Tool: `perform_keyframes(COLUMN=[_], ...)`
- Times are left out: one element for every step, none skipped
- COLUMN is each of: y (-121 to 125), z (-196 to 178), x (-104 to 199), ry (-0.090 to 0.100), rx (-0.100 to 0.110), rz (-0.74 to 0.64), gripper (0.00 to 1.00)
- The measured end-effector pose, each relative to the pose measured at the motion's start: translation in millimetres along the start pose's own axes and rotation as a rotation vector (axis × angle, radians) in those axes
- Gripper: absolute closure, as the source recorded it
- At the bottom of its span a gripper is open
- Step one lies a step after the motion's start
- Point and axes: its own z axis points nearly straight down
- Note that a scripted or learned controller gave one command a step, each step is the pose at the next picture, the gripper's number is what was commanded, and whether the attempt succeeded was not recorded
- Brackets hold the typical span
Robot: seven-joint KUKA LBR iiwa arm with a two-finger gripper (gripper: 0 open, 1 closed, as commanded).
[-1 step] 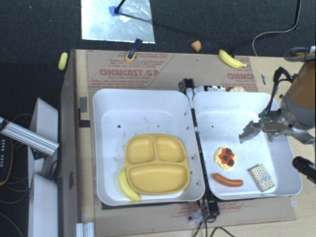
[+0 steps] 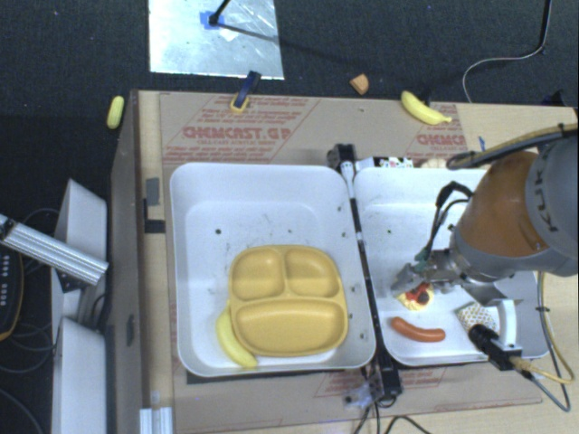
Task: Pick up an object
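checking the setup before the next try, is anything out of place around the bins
Yes. A banana and a small tan block lie on the bench behind the bins, and a small yellow piece sits off the board's left corner; all are outside the bins.

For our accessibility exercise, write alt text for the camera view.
A grey and orange robot arm's gripper hovers over a small red-and-yellow item in the right bin, near a hot dog sausage. The left bin holds a yellow divided tray beside a banana.

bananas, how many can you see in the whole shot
2. One banana lies in the left bin, against the yellow tray. The other banana lies on the bench behind the right bin. The arm may hide more.
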Motion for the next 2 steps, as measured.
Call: perform_keyframes(y=[1.7,1.3], z=[-11.3,-10.8], x=[-0.3,-0.2], ry=[-0.001,0.000], rx=[-0.005,-0.004], rz=[0.000,-0.001], gripper=[1.00,0.00])
